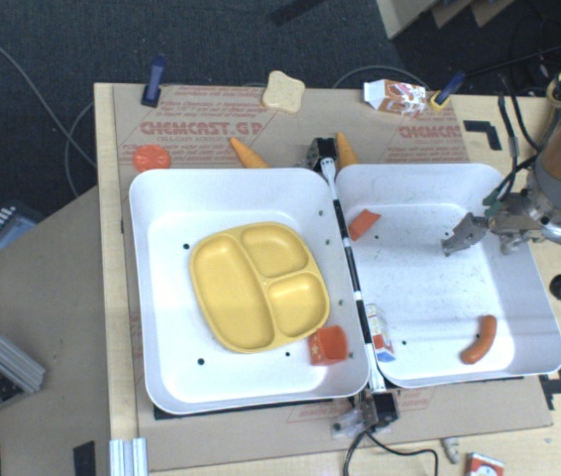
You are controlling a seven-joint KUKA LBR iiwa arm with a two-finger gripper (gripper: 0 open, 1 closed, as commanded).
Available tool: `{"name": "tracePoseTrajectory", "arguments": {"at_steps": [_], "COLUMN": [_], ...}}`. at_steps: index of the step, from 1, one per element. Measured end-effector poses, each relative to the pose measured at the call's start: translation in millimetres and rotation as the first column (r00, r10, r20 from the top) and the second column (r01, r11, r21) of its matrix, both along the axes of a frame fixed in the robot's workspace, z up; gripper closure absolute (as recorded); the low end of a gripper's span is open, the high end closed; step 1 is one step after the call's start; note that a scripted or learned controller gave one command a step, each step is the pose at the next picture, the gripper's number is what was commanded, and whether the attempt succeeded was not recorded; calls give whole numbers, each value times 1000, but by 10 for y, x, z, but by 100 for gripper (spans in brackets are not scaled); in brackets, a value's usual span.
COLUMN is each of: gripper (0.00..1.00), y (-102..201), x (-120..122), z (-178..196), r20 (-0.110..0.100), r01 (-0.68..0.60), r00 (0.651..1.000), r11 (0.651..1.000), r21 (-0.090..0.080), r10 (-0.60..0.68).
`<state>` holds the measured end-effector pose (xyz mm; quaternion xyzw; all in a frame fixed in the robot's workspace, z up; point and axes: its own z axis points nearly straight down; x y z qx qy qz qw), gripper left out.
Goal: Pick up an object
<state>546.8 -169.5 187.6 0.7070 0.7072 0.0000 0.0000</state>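
My gripper (484, 238) hangs over the right part of the right bin (429, 181), reaching in from the right edge of the camera view. Its two grey fingers (459, 238) stand apart with nothing between them. An orange wedge (363, 224) lies at the bin's upper left, well left of the gripper. A brown sausage (479, 339) rests near the bin's front right corner, below the gripper. A small red-and-white carton (377, 331) leans against the bin's left wall.
The left bin (162, 266) holds a yellow divided plate (259, 286) and a red-orange block (328, 345) at the plate's lower right. Behind the bins on the board lie a bread-shaped piece (282, 91), carrots (248, 153), an orange disc (151, 157) and a crumpled wrapper (395, 96).
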Motion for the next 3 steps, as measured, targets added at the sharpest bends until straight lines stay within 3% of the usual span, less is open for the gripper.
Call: {"name": "tracePoseTrajectory", "arguments": {"at_steps": [1,2,3], "gripper": [0,0,0], "y": [448,969,742], "x": [501,1156,1186], "z": [-795,-13,-1042], "r20": [-1,4,-4], "r01": [-1,-2,0], "r00": [1000,1000,1000], "r11": [1000,1000,1000], "r21": [1,1,0], "r10": [1,2,0]}}
